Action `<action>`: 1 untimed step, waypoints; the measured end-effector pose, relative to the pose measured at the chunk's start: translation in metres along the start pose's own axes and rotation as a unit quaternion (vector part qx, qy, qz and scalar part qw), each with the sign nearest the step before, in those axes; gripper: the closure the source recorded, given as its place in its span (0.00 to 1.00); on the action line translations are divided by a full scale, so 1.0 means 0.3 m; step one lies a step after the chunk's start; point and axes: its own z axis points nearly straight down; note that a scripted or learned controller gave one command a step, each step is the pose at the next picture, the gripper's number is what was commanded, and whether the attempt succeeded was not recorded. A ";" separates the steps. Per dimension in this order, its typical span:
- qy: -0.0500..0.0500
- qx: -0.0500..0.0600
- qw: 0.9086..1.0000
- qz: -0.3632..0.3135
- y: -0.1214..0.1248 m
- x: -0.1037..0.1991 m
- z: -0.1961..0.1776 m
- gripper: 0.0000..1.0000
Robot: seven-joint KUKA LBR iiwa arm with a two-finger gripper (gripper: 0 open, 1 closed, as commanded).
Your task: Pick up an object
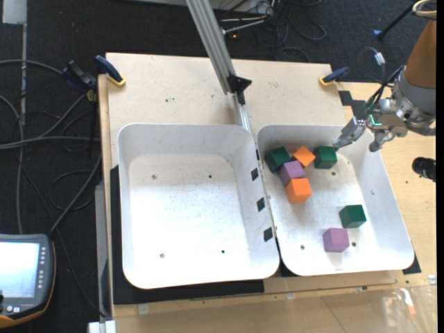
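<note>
Bench (180,89): pale board bearing two shallow white bins side by side.

Left bin (132,186): speckled white floor.

Right bin (385,214): holds seven blocks.
- Cluster near its upper left: green block (277,158), orange block (304,157) just beside it, a second green block (325,157) to the right of that, purple block (292,171) below, and a larger orange block (299,189) touching the purple one from beneath.
- Lower right, well apart from the cluster: green block (353,216), and purple block (336,239) near it toward the front rim.

Gripper (363,136): reaches in at the right bin's upper right rim. Two fingers splayed apart, seemingly with nothing between them, though the view here is small. One fingertip (344,141) lies just beside the second green block; contact cannot be told.

Arm (423,61): orange band above the grey wrist, at the right edge.
</note>
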 end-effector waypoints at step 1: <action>-0.001 -0.002 1.000 -0.001 0.003 0.000 -0.008 0.00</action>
